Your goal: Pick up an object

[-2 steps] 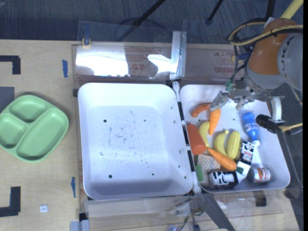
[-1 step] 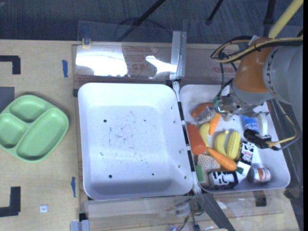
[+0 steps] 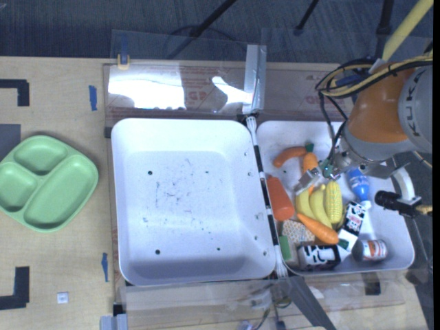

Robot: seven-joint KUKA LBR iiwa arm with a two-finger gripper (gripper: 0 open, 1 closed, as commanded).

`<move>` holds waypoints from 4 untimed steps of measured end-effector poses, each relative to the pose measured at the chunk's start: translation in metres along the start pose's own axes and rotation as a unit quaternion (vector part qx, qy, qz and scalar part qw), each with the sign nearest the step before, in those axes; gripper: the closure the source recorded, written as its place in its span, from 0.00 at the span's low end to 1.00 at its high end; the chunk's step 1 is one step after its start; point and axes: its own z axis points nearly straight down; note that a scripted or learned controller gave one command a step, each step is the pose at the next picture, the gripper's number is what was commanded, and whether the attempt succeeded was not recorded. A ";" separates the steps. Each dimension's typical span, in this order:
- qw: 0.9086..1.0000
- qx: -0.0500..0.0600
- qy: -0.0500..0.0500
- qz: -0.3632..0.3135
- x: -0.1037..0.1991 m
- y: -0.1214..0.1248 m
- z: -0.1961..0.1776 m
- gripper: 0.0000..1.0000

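**Hand down in right bin, over the toy food pile**

Arm (image 3: pixel 381 108) comes in from 3 o'clock, orange band above wrist, hand (image 3: pixel 323 174) low in right bin (image 3: pixel 405 253) at about 12 o'clock of the pile. Hand state: cannot tell, metal tip blurs into the clutter. Nothing visibly gripped.

Candidate objects all crowd the right bin, likely dumped loose so picks are random. Bananas (image 3: pixel 311 203) and corn (image 3: pixel 333 201) at centre, yellow, smooth curved plastic vs ribbed; they lie just beside the hand and look like the nearest target, judging by position. Carrot (image 3: pixel 320 229) at 6 o'clock of those, tapered, orange. Another orange piece (image 3: pixel 292 155) at 11 o'clock, near the wall. Red block (image 3: pixel 280 196) at 9 o'clock, against the divider. Can (image 3: pixel 371 249) at 5 o'clock, lying on its side, metallic ends. Blue bottle (image 3: pixel 357 183) at 3 o'clock.

Left bin (image 3: pixel 130 143): white, shallow, scuffed floor, rounded corners. Green tray (image 3: pixel 14 184) on surface (image 3: pixel 55 88) at far 9 o'clock, three compartments, glossy plastic.
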 end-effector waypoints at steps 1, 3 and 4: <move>1.000 -0.003 -0.002 -0.019 -0.030 0.021 0.020 0.00; 0.999 -0.001 -0.002 -0.049 0.027 0.070 -0.078 1.00; 0.997 0.000 -0.001 -0.079 0.060 0.069 -0.077 1.00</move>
